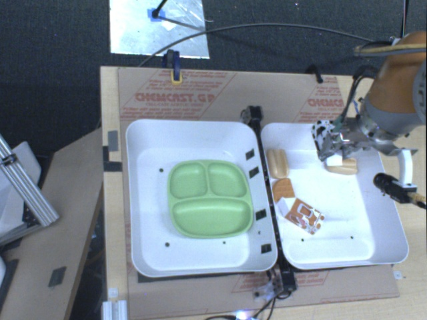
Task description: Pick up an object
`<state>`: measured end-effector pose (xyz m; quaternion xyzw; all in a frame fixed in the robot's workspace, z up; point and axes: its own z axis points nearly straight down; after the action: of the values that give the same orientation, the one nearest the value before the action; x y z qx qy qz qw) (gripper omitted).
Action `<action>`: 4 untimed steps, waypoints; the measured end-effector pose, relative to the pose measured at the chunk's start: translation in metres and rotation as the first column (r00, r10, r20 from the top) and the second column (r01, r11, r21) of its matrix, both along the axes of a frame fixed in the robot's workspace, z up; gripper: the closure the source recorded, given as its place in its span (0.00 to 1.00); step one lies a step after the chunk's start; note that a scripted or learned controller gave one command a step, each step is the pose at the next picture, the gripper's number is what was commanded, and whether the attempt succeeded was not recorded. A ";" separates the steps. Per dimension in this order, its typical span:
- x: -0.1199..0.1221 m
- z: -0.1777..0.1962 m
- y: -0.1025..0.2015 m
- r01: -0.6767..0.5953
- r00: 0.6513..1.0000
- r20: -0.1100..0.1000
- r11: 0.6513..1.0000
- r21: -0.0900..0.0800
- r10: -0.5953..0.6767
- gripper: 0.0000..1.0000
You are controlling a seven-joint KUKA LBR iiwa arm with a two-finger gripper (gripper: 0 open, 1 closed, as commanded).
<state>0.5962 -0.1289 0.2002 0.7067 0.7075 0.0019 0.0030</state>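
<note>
My gripper (329, 147) hangs low over the far part of the right bin (383, 245), reaching in from the right. A pale tan block (342, 167) lies on the bin floor just in front of it, very close to the gripper or touching it. Along the bin's left wall rests a tan bread-like piece (277, 163), with a darker orange-brown piece (283, 189) beside it. A red and white patterned packet (304, 215) lies nearer the front.
The left bin (143, 179) holds a green divided plate (209, 198) in its middle. Black clips (259, 199) line the seam between the two bins. The bench's cardboard sheet (200, 95) lies behind the bins.
</note>
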 end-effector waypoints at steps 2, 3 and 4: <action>0.005 0.018 0.059 -0.009 1.000 -0.005 1.000 0.004 0.009 1.00; -0.009 0.012 0.111 -0.009 1.000 -0.007 1.000 0.004 0.009 1.00; -0.010 0.010 0.159 -0.009 1.000 -0.006 1.000 0.004 0.009 1.00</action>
<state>0.5860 0.0301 0.2098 0.7036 0.7106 0.0011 -0.0005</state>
